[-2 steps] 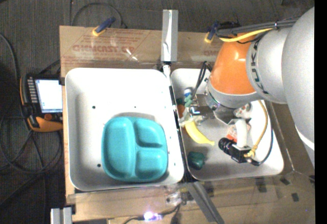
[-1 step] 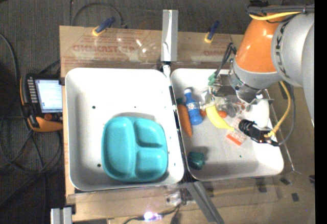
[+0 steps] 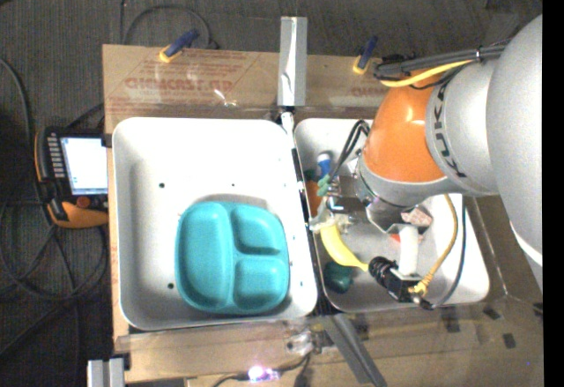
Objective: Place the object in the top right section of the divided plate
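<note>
Pincer (image 3: 339, 200) down in the right bin (image 3: 467, 288), tucked under the orange band of the arm (image 3: 441, 138), close to the wall shared w/ the left bin (image 3: 141, 165). Can't tell if open or closed, too much arm and clutter in the way. Just below the pincer: a yellow banana-ish thing (image 3: 339, 249), then a dark green item (image 3: 337, 278) touching its lower end, both hugging the divider side. Cables w/ a yellow lead (image 3: 441, 257) looping on the far side of the pincer. Teal divided plate (image 3: 233, 257) sitting well apart from the pincer, in the left bin's lower half, nothing on it. Tablet-type screen (image 3: 84, 169) off the bench, past the left bin.
</note>
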Controlling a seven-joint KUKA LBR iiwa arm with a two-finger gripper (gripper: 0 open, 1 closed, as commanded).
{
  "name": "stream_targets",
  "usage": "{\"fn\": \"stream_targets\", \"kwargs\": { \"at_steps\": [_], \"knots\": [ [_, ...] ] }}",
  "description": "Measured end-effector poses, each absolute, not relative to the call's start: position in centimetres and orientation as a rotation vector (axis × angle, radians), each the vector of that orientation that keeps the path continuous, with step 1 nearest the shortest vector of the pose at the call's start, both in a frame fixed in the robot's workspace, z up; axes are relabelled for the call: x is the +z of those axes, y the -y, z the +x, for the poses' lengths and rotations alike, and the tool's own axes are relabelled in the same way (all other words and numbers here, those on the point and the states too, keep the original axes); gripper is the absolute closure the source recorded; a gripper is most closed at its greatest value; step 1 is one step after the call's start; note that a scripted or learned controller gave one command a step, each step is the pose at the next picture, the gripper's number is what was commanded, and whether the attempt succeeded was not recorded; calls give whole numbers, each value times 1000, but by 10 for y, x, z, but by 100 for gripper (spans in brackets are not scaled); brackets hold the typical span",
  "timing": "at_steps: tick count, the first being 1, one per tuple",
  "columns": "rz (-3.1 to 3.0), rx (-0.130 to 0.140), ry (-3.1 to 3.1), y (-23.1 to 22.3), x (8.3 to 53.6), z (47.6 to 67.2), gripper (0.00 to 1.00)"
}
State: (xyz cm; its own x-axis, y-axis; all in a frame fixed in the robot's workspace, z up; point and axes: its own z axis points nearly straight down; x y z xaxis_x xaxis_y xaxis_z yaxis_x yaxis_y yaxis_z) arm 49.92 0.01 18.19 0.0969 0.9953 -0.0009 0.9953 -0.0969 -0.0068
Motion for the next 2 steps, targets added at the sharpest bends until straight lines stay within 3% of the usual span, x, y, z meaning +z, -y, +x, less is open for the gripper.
{"fn": "stream_targets", "kwargs": {
  "at_steps": [1,2],
  "knots": [
    [-2413,7,2006,-36,182,483,100],
    [-2559,11,1817,-85,182,482,100]
  ]
}}
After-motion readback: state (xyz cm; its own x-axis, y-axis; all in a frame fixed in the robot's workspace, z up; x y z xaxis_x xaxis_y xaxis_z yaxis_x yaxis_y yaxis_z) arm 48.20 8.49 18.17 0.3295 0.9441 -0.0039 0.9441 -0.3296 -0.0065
